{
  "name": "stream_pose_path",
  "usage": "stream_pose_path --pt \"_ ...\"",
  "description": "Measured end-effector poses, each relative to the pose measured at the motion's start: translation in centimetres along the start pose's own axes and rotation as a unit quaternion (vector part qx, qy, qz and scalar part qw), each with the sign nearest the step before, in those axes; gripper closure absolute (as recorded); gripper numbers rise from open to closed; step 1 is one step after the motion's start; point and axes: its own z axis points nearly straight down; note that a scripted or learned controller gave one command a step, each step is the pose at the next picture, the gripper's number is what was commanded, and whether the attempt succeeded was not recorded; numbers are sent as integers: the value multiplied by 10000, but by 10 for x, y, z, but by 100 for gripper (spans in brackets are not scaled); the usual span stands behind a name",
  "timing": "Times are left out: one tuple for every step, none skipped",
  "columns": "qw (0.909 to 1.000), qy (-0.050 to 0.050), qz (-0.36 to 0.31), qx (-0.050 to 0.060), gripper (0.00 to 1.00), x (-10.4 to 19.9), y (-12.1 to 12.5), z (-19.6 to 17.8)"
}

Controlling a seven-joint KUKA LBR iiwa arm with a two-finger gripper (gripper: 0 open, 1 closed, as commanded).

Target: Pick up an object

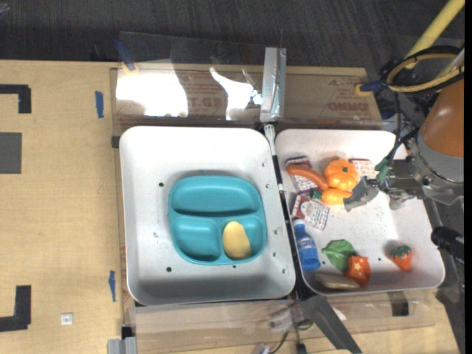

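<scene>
You have the flat tan cardboard-topped bench (59,220) carrying two shallow white plastic bins side by side. The left white bin (140,161) holds a teal three-compartment plastic tray (214,198) at its centre; a pale yellow potato-shaped object (237,240) sits in the tray's near right compartment. The right white bin (413,264) holds the clutter. The grey arm with orange band (446,127) enters over that bin's right edge, and its two-finger gripper (361,195) hangs near the bin's centre, just right of the orange pumpkin-shaped toy (341,173). You cannot tell how the jaws stand; nothing is visibly between them. Along the bin's left edge note an orange-red sausage-shaped toy (305,175), a printed card packet (313,212) and a blue plastic bottle (305,247). Toward the near edge lie a green leafy toy (338,249) touching a red pepper-shaped toy (359,268), and, apart near the near right corner, a small red strawberry-shaped toy (402,257).
</scene>
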Motion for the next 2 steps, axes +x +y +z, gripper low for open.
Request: stream_pose_path --pt "9876 -4 -1567 -10 0 -5 108 45" --pt "9781 -33 -2079 -70 0 -30 132 155"
